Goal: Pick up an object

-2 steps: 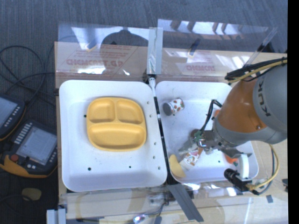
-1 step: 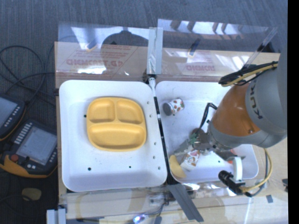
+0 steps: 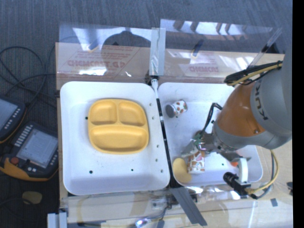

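Note:
In the right bin (image 3: 209, 94), my gripper (image 3: 198, 145) hangs low near the front left, right over a white cup with a brown pattern (image 3: 195, 164). The view does not settle whether it touches that cup. A pale yellow round piece (image 3: 180, 171) lies against the cup's left side in the bin's front corner. A second small patterned cup (image 3: 175, 109) lies on its side near the back left of the same bin. Part of the bin's right side is hidden by the grey and orange arm (image 3: 247, 113).
The left bin (image 3: 76, 175) holds a yellow divided plate (image 3: 118, 126) in its middle. A small orange piece (image 3: 233, 164) peeks out beside the wrist in the right bin. Clear plastic and cardboard walls (image 3: 156, 61) stand behind both bins.

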Tool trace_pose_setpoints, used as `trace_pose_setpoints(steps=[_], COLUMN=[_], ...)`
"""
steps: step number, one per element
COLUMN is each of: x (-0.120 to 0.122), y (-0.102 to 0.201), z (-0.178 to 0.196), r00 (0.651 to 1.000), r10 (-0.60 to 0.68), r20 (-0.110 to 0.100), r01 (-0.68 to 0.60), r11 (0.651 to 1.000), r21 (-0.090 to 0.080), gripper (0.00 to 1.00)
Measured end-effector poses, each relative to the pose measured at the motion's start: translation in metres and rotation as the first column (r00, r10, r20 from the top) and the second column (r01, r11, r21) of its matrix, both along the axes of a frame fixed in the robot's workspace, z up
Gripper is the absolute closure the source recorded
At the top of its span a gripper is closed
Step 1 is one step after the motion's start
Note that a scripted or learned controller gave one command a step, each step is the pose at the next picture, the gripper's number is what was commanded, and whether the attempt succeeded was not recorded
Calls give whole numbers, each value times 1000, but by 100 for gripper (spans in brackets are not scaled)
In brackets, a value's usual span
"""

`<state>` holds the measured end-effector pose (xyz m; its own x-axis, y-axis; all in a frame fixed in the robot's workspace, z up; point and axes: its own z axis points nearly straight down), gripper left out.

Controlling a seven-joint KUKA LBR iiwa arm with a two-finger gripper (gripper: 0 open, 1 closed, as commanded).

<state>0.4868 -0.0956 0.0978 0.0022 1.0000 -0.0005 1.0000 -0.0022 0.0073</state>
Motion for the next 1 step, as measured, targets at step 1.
trace_pose_setpoints(steps=[1], x=[-3], y=[54], z=[107], r00=[1000], r10=[4], r20=[-12], r01=[-4], r11=[1000], r21=[-1], gripper=[100])
